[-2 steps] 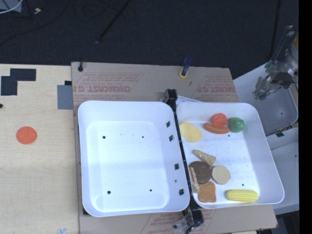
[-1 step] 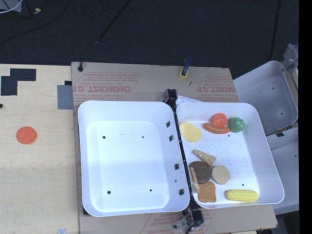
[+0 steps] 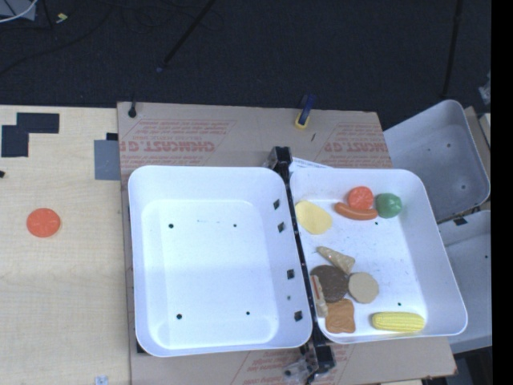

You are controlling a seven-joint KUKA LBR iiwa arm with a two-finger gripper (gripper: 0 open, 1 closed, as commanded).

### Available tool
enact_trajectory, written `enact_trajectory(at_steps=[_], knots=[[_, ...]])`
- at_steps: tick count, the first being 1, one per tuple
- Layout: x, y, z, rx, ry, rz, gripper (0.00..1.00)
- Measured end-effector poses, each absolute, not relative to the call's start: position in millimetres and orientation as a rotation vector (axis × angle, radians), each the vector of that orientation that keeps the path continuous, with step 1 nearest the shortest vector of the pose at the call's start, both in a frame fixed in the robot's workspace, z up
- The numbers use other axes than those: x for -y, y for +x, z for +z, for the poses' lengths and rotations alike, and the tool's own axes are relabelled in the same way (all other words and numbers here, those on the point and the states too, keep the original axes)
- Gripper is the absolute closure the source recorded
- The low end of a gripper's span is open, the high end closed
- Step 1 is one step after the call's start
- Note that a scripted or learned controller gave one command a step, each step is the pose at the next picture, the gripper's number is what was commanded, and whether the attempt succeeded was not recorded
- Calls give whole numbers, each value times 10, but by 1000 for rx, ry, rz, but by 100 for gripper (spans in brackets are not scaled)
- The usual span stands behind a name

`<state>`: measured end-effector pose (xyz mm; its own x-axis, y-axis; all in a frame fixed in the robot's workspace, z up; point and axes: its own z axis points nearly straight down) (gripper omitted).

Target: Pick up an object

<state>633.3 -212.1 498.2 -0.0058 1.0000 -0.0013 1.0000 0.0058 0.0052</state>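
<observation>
The right bin (image 3: 437, 251) holds several toy foods. A yellow lemon-like piece (image 3: 313, 217) lies near its left wall. A red-orange tomato (image 3: 360, 198) rests on an orange strip (image 3: 353, 212), with a green ball (image 3: 389, 205) touching them on the right. Lower down sit a tan wedge (image 3: 337, 258), a dark brown disc (image 3: 329, 283), a beige disc (image 3: 363, 288), a brown toast-like piece (image 3: 341, 317) and a yellow corn cob (image 3: 397, 322).
The left bin (image 3: 144, 239) adjoins the right one along a black hinge strip (image 3: 292, 239). Both stand on a cardboard sheet (image 3: 208, 139). An orange disc (image 3: 43, 223) lies on the wooden bench at left. A grey metal plate (image 3: 445, 147) stands at right.
</observation>
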Motion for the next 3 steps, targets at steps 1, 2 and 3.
enact_trajectory(at_steps=[1,2,3], knots=[[2119,6256,5407,-2229,2211,3,100],[2138,5957,4459,-2224,2232,-9,100],[1767,6462,5088,-2222,2215,4,100]])
